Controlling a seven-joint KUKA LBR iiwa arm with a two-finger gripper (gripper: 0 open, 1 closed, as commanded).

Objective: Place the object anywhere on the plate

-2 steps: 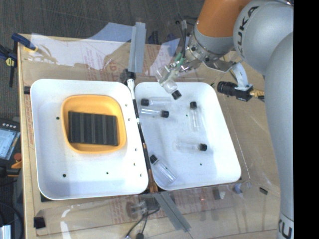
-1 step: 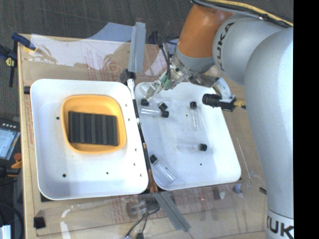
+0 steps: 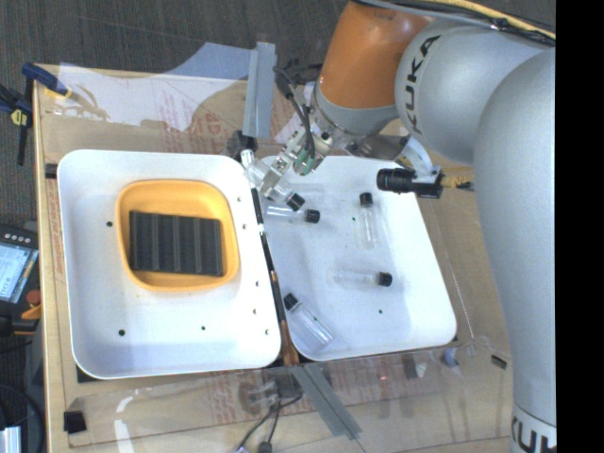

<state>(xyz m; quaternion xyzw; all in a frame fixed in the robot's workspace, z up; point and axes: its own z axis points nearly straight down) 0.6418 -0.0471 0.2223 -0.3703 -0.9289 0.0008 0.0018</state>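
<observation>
The gripper (image 3: 269,179) hangs over the right bin's (image 3: 429,281) upper-left rim, pinching a vial (image 3: 281,193). Four more vials lie inside. The left bin (image 3: 85,291) holds the yellow plate (image 3: 175,201).

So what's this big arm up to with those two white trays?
The grey and orange arm reaches in over the right bin, its end effector low at that bin's upper left corner, beside one of the clear, black-capped vials. Three more vials lie scattered in that bin. The left bin bears a yellow plate with a dark ridged insert; no vial is on it yet.
</observation>
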